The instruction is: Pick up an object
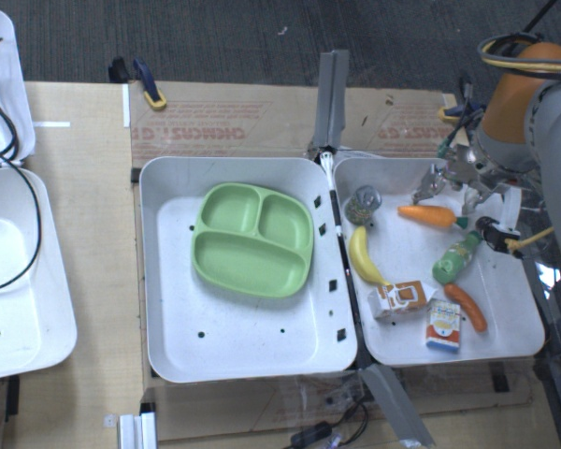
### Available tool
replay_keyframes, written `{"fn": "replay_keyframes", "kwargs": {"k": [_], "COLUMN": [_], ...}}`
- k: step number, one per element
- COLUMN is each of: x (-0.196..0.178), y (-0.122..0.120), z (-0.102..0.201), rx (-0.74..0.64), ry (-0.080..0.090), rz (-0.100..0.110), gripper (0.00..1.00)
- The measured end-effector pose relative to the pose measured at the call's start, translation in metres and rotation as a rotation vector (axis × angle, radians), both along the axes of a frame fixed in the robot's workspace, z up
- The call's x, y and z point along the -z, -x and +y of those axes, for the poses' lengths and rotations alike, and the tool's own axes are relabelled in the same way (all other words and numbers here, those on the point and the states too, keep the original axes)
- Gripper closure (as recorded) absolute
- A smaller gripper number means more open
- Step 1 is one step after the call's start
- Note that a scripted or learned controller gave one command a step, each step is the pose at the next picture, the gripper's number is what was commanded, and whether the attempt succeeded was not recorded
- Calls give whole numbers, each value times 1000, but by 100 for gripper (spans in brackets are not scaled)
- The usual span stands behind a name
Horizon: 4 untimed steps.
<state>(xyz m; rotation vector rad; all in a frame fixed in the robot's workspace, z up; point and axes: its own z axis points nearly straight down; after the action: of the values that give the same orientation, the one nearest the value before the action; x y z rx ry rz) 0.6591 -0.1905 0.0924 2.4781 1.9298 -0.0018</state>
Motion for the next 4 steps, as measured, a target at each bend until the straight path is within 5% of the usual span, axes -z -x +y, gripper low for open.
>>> {"fn": "replay_keyframes", "kwargs": {"k": [4], "x": [0], "y": [0], "z": [0], "rx": [0], "ry": [0], "rz": [0], "gripper": [0]}}
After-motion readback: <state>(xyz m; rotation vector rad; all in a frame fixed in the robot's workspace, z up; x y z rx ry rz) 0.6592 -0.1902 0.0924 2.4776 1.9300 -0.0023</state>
